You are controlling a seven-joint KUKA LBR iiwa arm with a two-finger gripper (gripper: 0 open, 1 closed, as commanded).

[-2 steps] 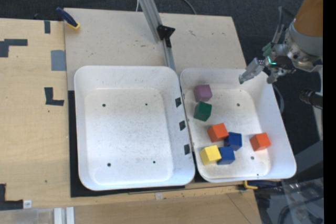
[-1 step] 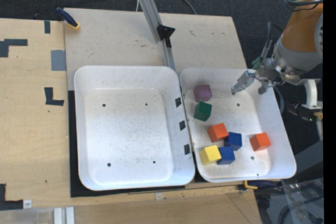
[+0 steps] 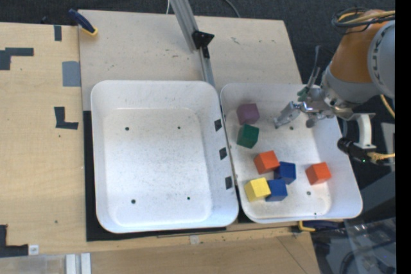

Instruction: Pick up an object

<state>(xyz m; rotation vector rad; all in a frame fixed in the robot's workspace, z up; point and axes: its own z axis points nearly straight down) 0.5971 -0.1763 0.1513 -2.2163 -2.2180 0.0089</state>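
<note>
The right bin [image 3: 343,201] holds several small cubes. A purple cube [image 3: 248,113] and a green cube [image 3: 248,135] lie near its left wall. Further forward sit an orange cube [image 3: 266,161], two blue cubes [image 3: 286,171] [image 3: 277,189] and a yellow cube [image 3: 258,188]. A second orange cube [image 3: 318,172] lies alone at the right. My gripper [image 3: 295,120] hangs over the far right part of this bin, to the right of the purple cube. Its fingers are spread, open, with nothing between them.
The left bin [image 3: 103,138] stands beside the right one, the two sharing a narrow gap. A slanted metal pole [image 3: 183,3] rises behind the bins. A blue and yellow tool [image 3: 83,22] lies at the bench's far left corner.
</note>
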